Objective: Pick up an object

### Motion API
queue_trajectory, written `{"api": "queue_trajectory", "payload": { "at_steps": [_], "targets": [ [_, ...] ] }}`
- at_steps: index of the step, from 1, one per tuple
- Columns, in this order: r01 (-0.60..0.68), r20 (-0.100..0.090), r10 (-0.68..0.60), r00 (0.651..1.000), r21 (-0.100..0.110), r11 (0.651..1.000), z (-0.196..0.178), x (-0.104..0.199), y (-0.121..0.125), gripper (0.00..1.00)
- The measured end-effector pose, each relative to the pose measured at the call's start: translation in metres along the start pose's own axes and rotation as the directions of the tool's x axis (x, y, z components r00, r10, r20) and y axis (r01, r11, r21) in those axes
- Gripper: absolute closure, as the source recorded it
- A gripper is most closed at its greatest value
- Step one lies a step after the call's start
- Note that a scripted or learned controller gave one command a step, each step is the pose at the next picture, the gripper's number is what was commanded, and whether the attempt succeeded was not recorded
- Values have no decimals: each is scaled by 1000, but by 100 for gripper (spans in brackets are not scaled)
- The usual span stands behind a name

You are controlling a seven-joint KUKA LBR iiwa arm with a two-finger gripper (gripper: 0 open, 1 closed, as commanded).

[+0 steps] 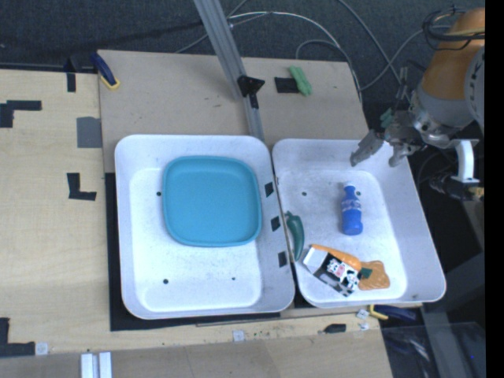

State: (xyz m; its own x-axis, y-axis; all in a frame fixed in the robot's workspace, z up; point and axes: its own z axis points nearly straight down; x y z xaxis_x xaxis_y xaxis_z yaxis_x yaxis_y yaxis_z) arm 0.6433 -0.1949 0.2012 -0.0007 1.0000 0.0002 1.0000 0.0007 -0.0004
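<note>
the hand (379, 150) hung over the far edge of the right bin (417, 235), with its two fingers spread apart and nothing between them, so it held no object. the nearest candidate for picking was the small blue bottle (350, 209), which lay on the floor of the right bin, a little nearer and to the left of the hand, well apart from the other things. it looked like light plastic, stiff enough to take a squeeze, but round and smooth, so i judged it could roll or slip out if the fingers closed along its length; the better hold would be across the middle of its body, with the fingers on its two long sides. at the near side of the same bin lay a flat orange and white packet with a black pattern (340, 268), and just beside it an orange piece (376, 275); both seemed light but low and flat, hard to get fingers under. a thin green thing (295, 233) lay against the left wall of this bin, too close to the wall for an easy grip. in the left bin (134, 211) a teal plate (212, 201) rested flat; it was wide, stiff and smooth, and i thought only its rim would give a hold. both bins stood on the tabletop (47, 211).
</note>
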Motion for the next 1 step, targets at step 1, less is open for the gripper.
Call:
{"api": "queue_trajectory", "payload": {
  "at_steps": [1],
  "targets": [
    [0, -1, 0, 1000, 4, 1000, 51, 2, -11, 0]
  ]
}}
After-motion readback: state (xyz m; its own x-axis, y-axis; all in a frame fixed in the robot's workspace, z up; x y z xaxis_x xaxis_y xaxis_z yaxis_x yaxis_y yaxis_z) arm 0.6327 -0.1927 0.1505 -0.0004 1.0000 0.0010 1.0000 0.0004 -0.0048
